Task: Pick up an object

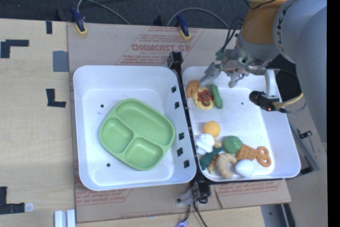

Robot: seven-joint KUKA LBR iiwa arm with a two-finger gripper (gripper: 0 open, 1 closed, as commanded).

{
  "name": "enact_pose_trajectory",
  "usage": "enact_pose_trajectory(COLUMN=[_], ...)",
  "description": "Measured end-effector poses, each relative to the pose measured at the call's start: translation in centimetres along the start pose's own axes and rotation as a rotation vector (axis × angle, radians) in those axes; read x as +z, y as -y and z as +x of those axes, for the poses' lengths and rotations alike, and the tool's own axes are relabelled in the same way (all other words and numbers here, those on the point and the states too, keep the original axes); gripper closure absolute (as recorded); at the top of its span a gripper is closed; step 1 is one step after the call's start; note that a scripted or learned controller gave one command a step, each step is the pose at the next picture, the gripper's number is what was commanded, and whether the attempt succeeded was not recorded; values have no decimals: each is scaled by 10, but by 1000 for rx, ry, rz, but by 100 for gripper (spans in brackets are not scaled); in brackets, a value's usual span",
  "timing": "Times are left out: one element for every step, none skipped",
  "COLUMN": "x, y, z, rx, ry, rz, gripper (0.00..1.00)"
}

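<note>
My gripper [222, 77] hangs over the far left part of the right bin [276, 130], its two fingers spread apart with nothing between them. Just below it lie a green pickle-shaped toy [216, 97], a small pizza slice toy [204, 98] and an orange-brown piece [192, 87]. Nearer the front of the same bin sit an orange ball [211, 128], a white toy [204, 142], a green pepper-like toy [231, 144], a pretzel [262, 156], a white egg [244, 168] and a tan piece [225, 164].
The left bin [87, 114] holds a green divided plate [137, 134]. A black divider strip [181, 109] runs between the bins. Cables and two blue-yellow clamps [79, 23] lie at the bench's far edge.
</note>
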State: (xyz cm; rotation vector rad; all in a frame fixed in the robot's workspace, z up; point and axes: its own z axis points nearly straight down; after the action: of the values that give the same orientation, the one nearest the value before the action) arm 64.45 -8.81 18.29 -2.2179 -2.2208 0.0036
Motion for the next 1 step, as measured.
enact_pose_trajectory(x=[97], y=[-25], z=[-9], rx=[-1], ry=[2], rz=[-5], gripper=[0])
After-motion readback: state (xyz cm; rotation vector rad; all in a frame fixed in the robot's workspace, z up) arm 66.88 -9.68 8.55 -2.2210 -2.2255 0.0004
